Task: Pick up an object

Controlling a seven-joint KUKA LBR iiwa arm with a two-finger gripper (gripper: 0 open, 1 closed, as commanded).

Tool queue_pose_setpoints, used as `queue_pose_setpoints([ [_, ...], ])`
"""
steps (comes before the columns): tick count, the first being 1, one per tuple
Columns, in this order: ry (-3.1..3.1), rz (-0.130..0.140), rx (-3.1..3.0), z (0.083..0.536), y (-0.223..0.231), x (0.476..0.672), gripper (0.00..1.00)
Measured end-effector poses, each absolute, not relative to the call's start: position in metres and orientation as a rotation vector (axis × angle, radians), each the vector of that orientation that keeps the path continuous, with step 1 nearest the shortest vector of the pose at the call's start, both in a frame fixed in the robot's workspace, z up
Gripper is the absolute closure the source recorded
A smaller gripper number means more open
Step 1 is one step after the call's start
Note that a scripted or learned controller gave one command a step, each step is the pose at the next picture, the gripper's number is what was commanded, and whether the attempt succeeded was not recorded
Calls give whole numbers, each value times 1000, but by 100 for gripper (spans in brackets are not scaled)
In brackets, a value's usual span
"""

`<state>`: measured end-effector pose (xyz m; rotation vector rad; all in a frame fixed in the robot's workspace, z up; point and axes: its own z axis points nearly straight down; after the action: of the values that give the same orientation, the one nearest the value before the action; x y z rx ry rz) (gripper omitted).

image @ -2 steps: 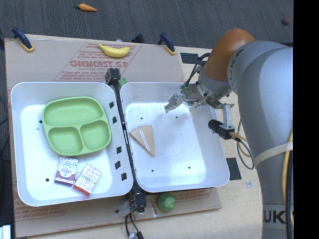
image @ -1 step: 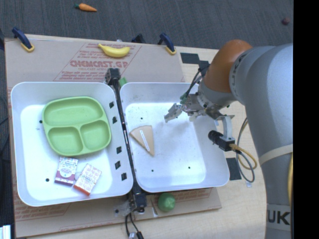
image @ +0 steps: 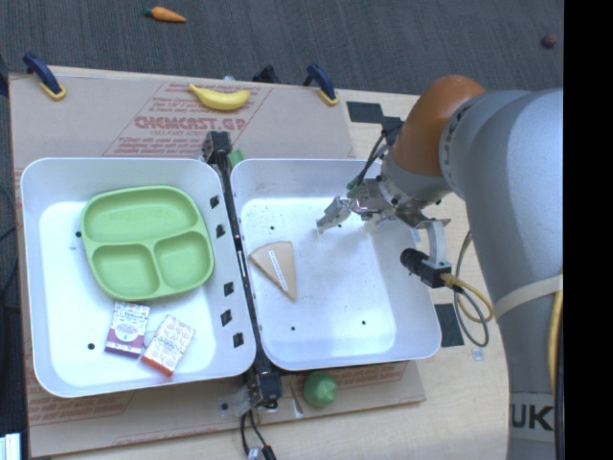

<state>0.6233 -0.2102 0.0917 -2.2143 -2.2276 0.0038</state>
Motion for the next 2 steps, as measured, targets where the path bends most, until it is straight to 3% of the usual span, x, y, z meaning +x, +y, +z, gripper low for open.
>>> queue_pose_setpoints([
  [2, -2225, 4, -2214, 92, -210, 622, 0],
])
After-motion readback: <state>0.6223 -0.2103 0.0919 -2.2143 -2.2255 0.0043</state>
